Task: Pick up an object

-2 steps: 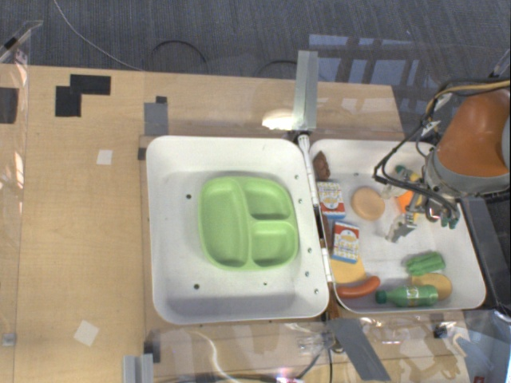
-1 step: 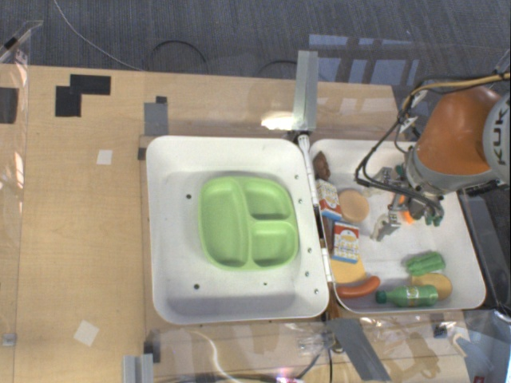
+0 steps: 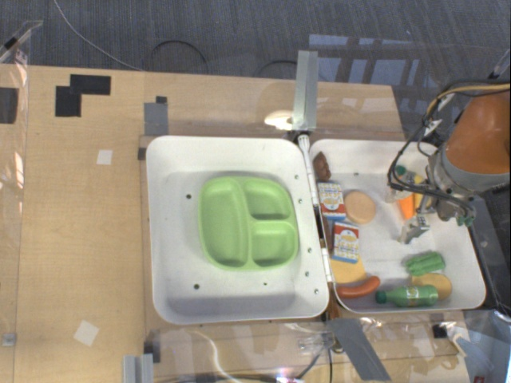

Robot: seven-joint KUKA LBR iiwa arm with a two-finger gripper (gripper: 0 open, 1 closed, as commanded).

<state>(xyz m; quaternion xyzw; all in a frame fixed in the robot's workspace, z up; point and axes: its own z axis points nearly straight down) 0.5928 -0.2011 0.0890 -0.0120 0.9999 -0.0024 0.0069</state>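
Matt pale wood bench (image 3: 72,238), smooth white plastic bins (image 3: 172,294), glossy green plastic tray (image 3: 243,222), shiny green bottle (image 3: 409,296)

Bright, even overhead light, soft shadows, glare on the bench (image 3: 279,120), slightly soft focus.

This looks like a robotics lab or test cell. A plain wooden bench (image 3: 72,238) carries two shallow white bins, the left bin (image 3: 172,238) and the right bin (image 3: 382,154), fixed side by side with metal brackets (image 3: 306,90). Black tape marks (image 3: 80,92) sit on the benchtop, loose cables (image 3: 96,42) trail over grey carpet (image 3: 200,14), and the contents are toy food (plastic, brightly coloured).
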